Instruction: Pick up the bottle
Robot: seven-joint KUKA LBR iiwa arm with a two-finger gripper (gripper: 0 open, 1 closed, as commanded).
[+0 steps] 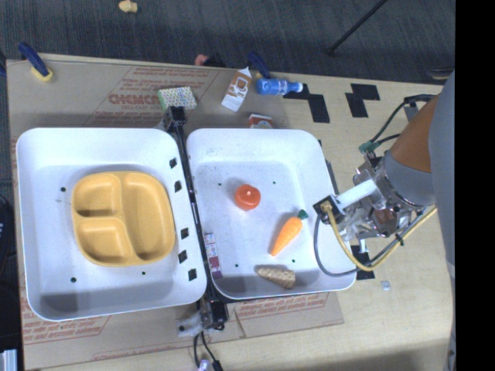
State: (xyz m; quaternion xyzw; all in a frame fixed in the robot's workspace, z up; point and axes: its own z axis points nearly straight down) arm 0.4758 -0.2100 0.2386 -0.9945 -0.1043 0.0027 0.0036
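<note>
**Arm parked off the bin edge, bottle well away on the desk**

Gripper (370,221) sits just outside the right rim of the right bin (329,161), tangled in its own cabling. Cannot tell whether the fingers are apart or together; the wrist hardware and yellow cable loop hide them. Nothing visibly between them.

The blue bottle (274,86) lies on its side on the desk (402,315), outside both bins, well apart from the fingers, up and to their left beyond the right bin's far rim. A small carton (237,90) lies just beside it.

Closer to the fingers, inside the right bin: a toy carrot (285,235) nearest, tilted; a brown oblong piece (276,275) near the bin's near rim; an orange-red round piece (247,197) further in. Furthest from the fingers, the left bin (31,168) holds a yellow divided plate (124,216).

Judgement: the grasp has not begun. The bottle lying flat, outside the bin, probably calls for a reach across the bin's far corner and a low approach across its body.
</note>
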